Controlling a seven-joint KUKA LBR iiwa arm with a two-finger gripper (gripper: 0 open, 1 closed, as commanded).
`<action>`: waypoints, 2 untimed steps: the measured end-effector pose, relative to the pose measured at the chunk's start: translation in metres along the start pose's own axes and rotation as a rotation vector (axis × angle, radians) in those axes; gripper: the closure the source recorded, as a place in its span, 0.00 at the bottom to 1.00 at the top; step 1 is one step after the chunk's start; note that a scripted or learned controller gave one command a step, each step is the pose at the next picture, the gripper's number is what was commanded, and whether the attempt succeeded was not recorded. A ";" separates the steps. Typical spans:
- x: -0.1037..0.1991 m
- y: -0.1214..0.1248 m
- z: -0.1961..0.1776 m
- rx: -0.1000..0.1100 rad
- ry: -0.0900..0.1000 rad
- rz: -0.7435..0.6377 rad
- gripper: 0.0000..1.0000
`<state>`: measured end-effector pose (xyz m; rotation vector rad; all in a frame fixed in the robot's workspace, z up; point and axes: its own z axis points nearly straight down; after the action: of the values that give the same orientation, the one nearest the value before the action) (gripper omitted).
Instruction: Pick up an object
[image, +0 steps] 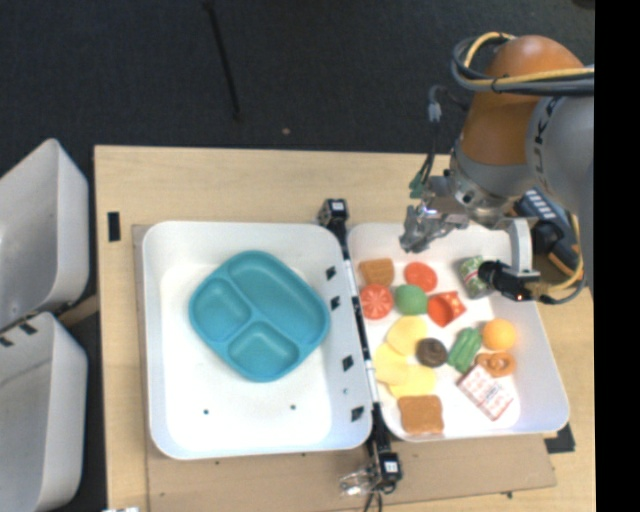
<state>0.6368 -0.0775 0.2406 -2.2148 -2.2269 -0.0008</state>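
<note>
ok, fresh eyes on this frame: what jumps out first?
The teal divided plate lying alone in the left bin. Then the crowd of toy foods in the right bin: tomato slice, orange, chocolate donut, toast. The gripper hovers over that bin's far edge, holding nothing.

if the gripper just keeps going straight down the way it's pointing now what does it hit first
Probably the bare white floor of the right bin at its far corner. The gripper points down there, with the brown toast piece the nearest item, slightly nearer the camera. Depth is unclear from this slanted view, so it could graze that piece.
</note>
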 end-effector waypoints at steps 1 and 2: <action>0.031 -0.034 -0.002 0.002 0.000 0.001 1.00; 0.056 -0.035 -0.003 0.001 0.000 0.001 1.00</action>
<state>0.6019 -0.0219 0.2433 -2.2148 -2.2257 0.0004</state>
